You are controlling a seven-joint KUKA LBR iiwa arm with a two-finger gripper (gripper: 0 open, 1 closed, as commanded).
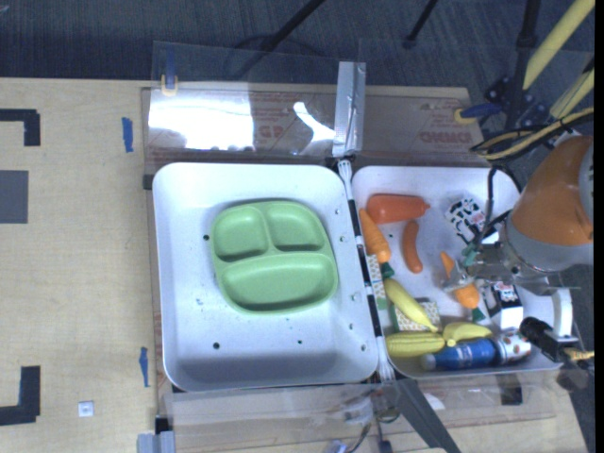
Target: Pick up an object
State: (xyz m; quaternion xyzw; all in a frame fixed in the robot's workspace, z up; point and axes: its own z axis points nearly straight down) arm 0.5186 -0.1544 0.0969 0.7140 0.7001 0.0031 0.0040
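Observation:
The right bin (pixel 429 179) holds a jumble of toy food. An orange carrot-like piece (pixel 396 206) lies at its back, with a small orange sausage (pixel 411 245) just in front. A yellow banana (pixel 408 302) and a second yellow piece (pixel 425 343) lie toward the front, beside a blue bottle (pixel 472 354). A black-and-white item (pixel 463 214) sits at the back right. My gripper (pixel 462 268) reaches down into the right half of this bin, just above a small orange piece (pixel 467 297). The arm's orange band (pixel 557 201) hides what lies under it.
The left bin (pixel 179 253) holds a green divided plate (pixel 274 255). A clear panel (pixel 245 111) and a metal divider (pixel 349 102) stand behind the bins. Cables and stand legs crowd the far right. Bare wooden bench lies to the left.

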